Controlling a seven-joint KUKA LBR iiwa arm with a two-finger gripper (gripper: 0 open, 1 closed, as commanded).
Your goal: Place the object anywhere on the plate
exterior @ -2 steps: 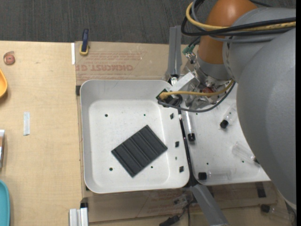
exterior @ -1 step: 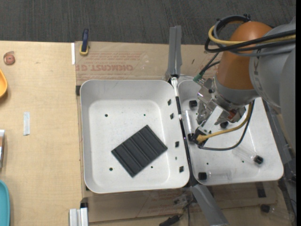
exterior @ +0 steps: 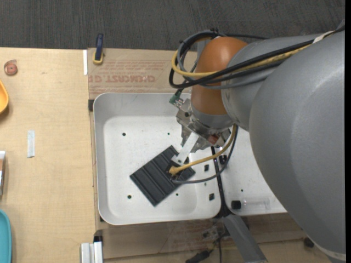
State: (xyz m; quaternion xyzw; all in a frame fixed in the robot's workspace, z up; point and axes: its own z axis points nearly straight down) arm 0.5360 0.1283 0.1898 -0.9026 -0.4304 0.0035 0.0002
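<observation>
A black ribbed slab [exterior: 155, 178] lies flat on the floor of the white bin [exterior: 109, 163], turned on the diagonal, a little below and right of the bin's middle; it touches none of the walls. The jaws come down over the slab's upper-right end, and the rest of it stretches away from them toward the lower left. Whether the jaws are apart, together or clamped on the slab cannot be told, since the wrist hides them; nor can I tell whether they touch it.

The grey arm [exterior: 307, 119] reaches in from the right and covers the bin's right side. Its orange band [exterior: 216, 59] sits above the bin's far wall, and the wrist below it points steeply down and slightly left into the bin.

Behind the bin lies a cardboard sheet [exterior: 131, 73] with red print, and a blue-handled clamp [exterior: 98, 47] stands at its left corner. The wooden counter [exterior: 55, 190] to the left carries a small pale strip [exterior: 30, 144] and a small round pinkish piece [exterior: 10, 67]; both are well apart from the bin.
</observation>
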